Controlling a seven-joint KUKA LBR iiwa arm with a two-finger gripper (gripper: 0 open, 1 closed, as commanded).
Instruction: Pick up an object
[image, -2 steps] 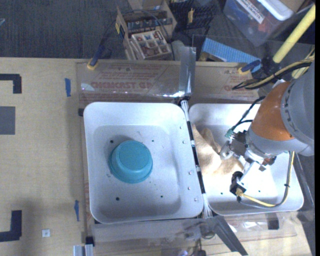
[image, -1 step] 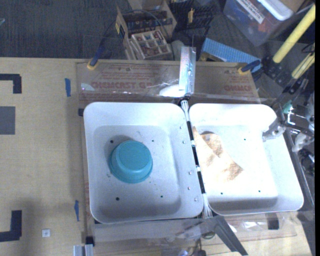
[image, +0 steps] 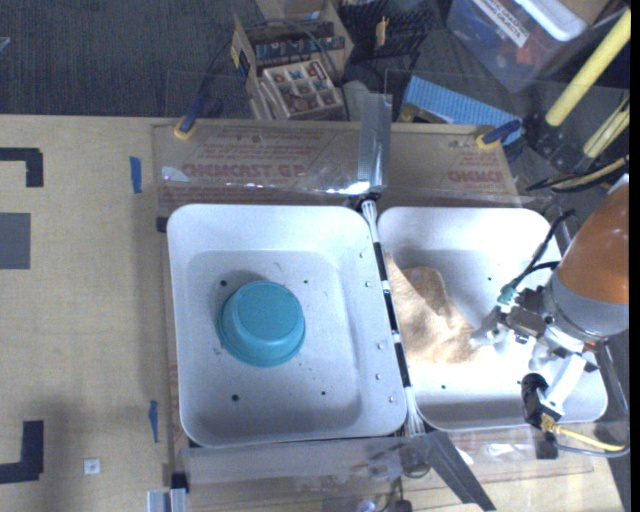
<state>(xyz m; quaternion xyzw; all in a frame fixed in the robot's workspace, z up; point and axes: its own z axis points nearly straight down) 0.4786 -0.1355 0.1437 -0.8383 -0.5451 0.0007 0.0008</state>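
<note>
Gripper (image: 497, 328) hanging low in the right bin (image: 470, 225), touching the tan cloth's (image: 430, 315) right edge; spread or pressed together, impossible telling. Blue bowl (image: 262, 321) sitting upside down in the left bin (image: 200, 235), well apart on the worktop (image: 80, 300).

Overhead slanted view of two shallow white plastic bins set side by side on a bench. The left bin (image: 190, 250) holds a round teal plastic bowl (image: 262, 322), upside down, near its centre. The right bin (image: 450, 225) holds a crumpled beige cloth (image: 428, 312) against its left wall. The grey arm with an orange band (image: 597, 262) reaches over the right bin's right side, its wrist near the cloth's right edge.
</note>
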